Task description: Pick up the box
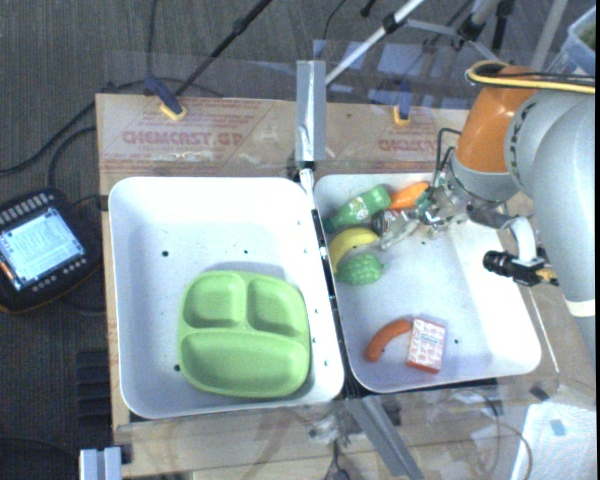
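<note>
The box (426,344) is small, orange-red and white, lying flat near the front of the right bin (500,318). An orange sausage-shaped toy (388,337) lies right beside it on its left. My gripper (404,223) reaches low into the back of the right bin, well behind the box, among a cluster of toy foods. Its metal fingers point left toward a green bottle (362,206) and a yellow fruit (350,241). Whether anything sits between the fingers is unclear.
A green round toy (360,268) sits under the yellow fruit, and an orange carrot-like piece (411,195) lies behind the gripper. The left bin (160,228) holds a green divided plate (246,334). A handheld pendant (35,248) rests at far left.
</note>
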Tool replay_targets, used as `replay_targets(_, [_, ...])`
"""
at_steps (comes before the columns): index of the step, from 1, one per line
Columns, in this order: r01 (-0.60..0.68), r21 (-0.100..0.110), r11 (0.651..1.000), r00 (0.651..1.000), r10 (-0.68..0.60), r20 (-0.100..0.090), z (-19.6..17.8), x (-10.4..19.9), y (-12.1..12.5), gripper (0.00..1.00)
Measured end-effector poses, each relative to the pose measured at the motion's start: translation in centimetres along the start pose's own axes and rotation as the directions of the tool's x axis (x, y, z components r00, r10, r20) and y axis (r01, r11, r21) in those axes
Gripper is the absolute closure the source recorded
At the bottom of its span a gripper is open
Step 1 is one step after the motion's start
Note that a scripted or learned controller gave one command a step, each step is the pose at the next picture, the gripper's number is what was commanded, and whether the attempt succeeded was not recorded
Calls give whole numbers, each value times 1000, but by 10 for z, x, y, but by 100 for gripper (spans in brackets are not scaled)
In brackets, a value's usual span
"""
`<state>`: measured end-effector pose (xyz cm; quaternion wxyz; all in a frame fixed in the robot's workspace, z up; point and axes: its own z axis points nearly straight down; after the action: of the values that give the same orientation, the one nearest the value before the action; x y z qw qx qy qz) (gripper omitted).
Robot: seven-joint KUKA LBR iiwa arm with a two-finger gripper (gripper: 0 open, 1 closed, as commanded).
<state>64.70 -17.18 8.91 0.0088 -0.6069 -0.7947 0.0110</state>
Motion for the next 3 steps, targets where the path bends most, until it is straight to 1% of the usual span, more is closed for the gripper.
replay_targets(1, [196,-26,980,981,-196,5,-7,20,-94,0])
replay_targets(2, [242,-30,970,970,-242,10,1,41,-157,0])
replay_targets(3, [244,-39,969,970,-243,13,-10,41,-154,100])
